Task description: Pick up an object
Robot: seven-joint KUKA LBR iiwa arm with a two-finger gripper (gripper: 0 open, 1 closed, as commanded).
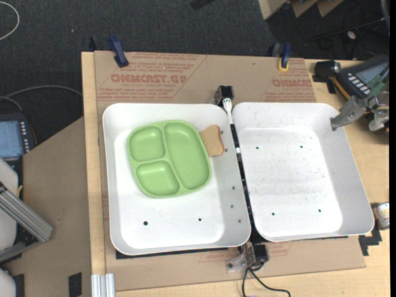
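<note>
Grey two-finger gripper (337, 124) at three o'clock over the right shallow white bin's (297, 228) far rim — grip state impossible to tell, nothing visibly held, tan biscuit-shaped piece (213, 140) in left white bin (167, 228), touching green three-compartment plastic plate (169, 158) at its two o'clock.

The right bin (346, 184) lay bare across its floor — open room from above. In the left bin (117, 184), a green tray (168, 158) filled the upper middle, with a tan block (213, 140) touching its right edge, close to the wall between the bins — a tight side. The strip below the tray stayed free.
</note>
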